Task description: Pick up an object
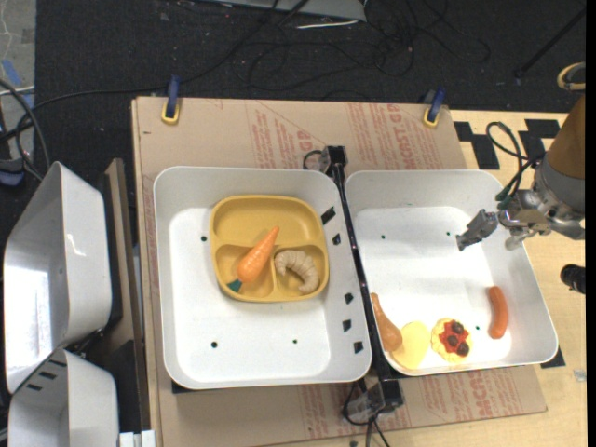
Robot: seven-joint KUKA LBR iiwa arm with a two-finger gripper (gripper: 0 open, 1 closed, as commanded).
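My gripper [491, 240] hangs over the right bin's [419, 194] far right part, open, with nothing between its fingers. One dark finger [474, 230] points left and down. In the near right corner below it lies a small orange sausage [499, 312]. Along the right bin's near edge sit a round yellow piece with red and dark toppings [453, 339], a pale yellow piece [414, 342] and a brown drumstick [386, 321]. The left bin [186, 250] holds a yellow divided plate [226, 218] with an orange carrot [257, 254] and a pale curled shrimp [299, 268] in it.
The two bins meet at a dark divider [346, 250]. They rest on a brown board [279, 128] with yellow clamps at its far edge. White containers [51, 259] stand off to the left, and cables lie on the dark floor behind.
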